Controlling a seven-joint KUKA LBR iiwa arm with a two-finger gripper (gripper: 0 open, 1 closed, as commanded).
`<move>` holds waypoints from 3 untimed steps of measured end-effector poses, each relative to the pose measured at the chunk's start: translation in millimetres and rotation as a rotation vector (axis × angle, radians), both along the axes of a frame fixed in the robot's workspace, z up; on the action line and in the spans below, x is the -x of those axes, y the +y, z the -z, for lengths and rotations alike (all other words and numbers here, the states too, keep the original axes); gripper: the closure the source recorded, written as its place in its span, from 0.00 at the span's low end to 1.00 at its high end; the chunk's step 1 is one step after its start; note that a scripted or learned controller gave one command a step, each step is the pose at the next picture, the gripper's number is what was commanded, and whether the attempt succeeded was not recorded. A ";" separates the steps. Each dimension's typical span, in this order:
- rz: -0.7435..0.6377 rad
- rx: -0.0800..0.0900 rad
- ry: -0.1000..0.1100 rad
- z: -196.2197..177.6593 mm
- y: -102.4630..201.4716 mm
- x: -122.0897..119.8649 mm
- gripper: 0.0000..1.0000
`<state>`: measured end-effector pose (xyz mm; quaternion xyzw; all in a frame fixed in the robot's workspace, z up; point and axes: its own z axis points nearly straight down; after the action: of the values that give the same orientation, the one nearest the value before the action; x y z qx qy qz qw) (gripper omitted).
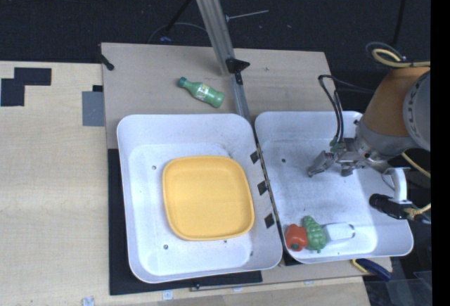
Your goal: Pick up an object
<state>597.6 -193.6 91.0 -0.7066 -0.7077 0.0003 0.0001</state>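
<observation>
Two shallow white bins sit side by side on the table [295,76]. The left bin [137,150] carries a yellow square plate [208,197] lying flat near its middle. The right bin [295,157] holds a small cluster at its near edge: a red object [296,237] touching a green object [315,234], with a white piece [340,231] just beside them. The grey arm with its orange band [394,111] reaches in from the right; its gripper [330,165] hangs over the middle of the right bin, well apart from the cluster, fingers spread and nothing between them. Black cables [334,111] run along the arm above the gripper. Behind the bins, a green bottle [201,91] lies on its side on the bare table, and a slanted aluminium post [214,20] rises from a black bracket near the gap between the bins. Small black clips [261,187] mark the seam where the bins meet.
</observation>
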 end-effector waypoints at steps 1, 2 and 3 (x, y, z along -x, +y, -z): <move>0.001 0.000 -0.002 -11.3 -0.6 -0.4 1.00; 0.002 0.001 -0.003 -53.7 0.1 3.1 1.00; 0.002 0.001 -0.004 -114.6 4.2 0.3 1.00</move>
<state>597.3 -189.5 205.6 -0.7072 -0.7070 -0.0009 -0.0015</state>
